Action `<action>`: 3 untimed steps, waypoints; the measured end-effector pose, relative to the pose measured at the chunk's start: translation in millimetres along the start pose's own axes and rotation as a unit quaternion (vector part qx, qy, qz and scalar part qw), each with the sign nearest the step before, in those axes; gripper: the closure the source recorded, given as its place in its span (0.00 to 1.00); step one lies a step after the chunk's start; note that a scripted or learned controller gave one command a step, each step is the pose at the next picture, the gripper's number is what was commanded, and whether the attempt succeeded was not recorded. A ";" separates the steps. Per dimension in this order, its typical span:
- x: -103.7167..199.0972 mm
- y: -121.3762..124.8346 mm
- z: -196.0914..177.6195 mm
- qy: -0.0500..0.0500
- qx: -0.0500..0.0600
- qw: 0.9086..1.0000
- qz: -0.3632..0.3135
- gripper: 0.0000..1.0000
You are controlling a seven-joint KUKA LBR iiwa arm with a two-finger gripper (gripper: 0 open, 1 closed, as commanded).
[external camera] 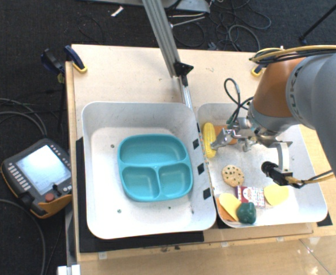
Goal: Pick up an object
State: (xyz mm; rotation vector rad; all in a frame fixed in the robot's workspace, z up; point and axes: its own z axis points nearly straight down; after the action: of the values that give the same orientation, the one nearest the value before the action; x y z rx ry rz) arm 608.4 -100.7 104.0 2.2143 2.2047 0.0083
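The fingers (222, 140) are seen low over the right bin (305, 171), but whether they are apart or together cannot be told. A yellow corn cob (209, 137) is found just beside them on the left. A round cookie (232, 175) is placed near, below them, and a teal divided tray (155, 167) is seen well apart in the left bin (99, 153).

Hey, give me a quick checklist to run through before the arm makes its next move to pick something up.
1. Claw over the right bin: ok.
2. Nearest target, corn cob, just left of the claw: ok.
3. Corn lies against the bin's left wall, tight for a grasp: not ok.
4. Object already between the claw's tips: cannot tell.
5. Cookie lies apart with room around it: ok.
6. Teal tray in the left bin, out of the way: ok.
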 end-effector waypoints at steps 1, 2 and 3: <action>-0.9 1.1 -11.8 -0.001 -0.002 1.000 0.000 1.00; -8.6 -3.1 -61.5 0.003 0.005 1.000 -0.002 1.00; -2.5 -5.7 -108.2 0.004 0.005 1.000 -0.004 1.00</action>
State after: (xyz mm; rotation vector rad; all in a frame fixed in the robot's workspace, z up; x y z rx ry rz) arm 601.0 -102.2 212.2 2.2151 2.2215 0.0052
